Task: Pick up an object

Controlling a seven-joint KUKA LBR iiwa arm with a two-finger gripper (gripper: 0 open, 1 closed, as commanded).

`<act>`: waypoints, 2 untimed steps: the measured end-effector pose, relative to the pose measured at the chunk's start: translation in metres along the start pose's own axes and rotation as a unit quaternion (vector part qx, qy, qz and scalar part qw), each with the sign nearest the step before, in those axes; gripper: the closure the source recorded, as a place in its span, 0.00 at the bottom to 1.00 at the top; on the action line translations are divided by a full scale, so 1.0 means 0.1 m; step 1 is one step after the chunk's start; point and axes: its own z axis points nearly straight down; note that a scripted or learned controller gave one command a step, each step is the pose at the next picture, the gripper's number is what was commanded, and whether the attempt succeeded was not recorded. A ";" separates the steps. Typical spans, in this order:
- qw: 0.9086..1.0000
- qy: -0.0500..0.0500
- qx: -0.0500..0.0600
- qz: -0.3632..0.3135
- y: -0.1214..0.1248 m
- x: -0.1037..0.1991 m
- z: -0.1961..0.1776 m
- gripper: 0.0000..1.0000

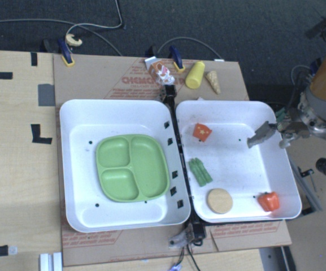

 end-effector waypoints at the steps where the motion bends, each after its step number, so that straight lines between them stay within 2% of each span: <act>1: 1.000 0.001 0.001 -0.001 0.61 0.74 0.78 0.00; 2: 1.000 0.000 0.001 0.000 1.03 0.77 1.56 0.00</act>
